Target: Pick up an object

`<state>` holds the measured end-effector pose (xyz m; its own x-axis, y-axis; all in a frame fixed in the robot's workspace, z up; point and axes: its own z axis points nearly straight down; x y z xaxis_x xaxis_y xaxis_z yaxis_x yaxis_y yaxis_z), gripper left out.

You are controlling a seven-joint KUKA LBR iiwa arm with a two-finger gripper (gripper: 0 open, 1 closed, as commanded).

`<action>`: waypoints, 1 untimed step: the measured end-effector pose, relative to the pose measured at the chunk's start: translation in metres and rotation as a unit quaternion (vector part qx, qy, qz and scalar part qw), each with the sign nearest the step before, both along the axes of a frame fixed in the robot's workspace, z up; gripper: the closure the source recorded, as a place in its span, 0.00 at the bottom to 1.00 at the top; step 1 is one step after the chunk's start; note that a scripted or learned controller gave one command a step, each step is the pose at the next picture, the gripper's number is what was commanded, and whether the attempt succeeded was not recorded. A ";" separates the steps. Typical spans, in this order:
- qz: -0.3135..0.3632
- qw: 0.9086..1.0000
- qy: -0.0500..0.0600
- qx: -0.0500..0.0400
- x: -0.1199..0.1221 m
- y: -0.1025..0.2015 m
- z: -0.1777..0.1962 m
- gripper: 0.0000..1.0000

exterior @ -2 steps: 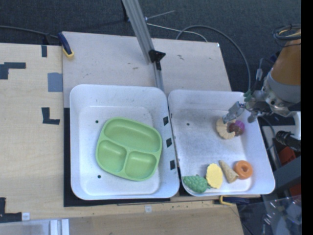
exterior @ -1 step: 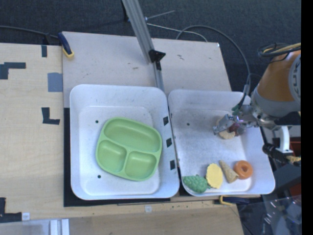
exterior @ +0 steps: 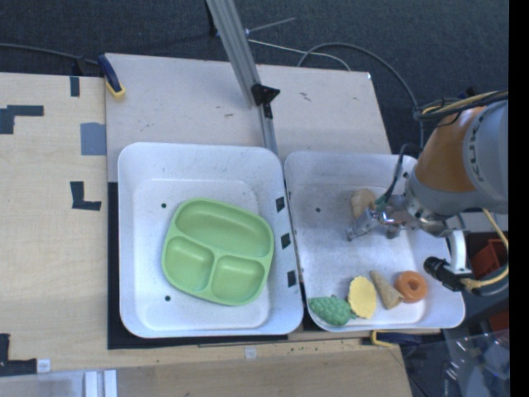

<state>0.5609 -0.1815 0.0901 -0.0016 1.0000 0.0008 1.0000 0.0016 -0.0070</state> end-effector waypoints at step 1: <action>0.000 1.000 -0.002 0.000 0.001 0.000 0.013 1.00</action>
<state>0.5622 -0.1813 0.1032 -0.0024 1.0000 0.0009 1.0000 0.0024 -0.0033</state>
